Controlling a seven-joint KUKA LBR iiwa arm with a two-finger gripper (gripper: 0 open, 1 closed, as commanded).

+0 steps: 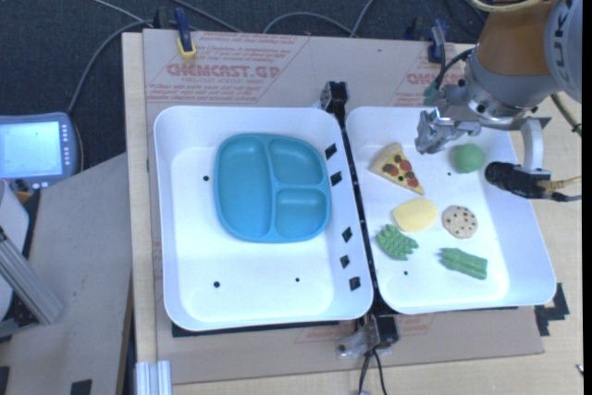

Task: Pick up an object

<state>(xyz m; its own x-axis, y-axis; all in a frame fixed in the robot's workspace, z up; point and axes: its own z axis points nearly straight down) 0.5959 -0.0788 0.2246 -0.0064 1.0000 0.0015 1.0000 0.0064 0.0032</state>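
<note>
Green beans [463, 263] lie low in the right bin [527, 277]; the pizza slice [398, 167] sits just left of the end effector [435, 136], tip pointing lower-right. Whether its fingers grip anything, I cannot tell.

tray [273, 187] in left bin [185, 227], toys in right bin [518, 264]

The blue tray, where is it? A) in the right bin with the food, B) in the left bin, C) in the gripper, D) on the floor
B: the blue tray lies flat in the left bin, while the toy foods such as the pizza slice are in the right bin.
</note>
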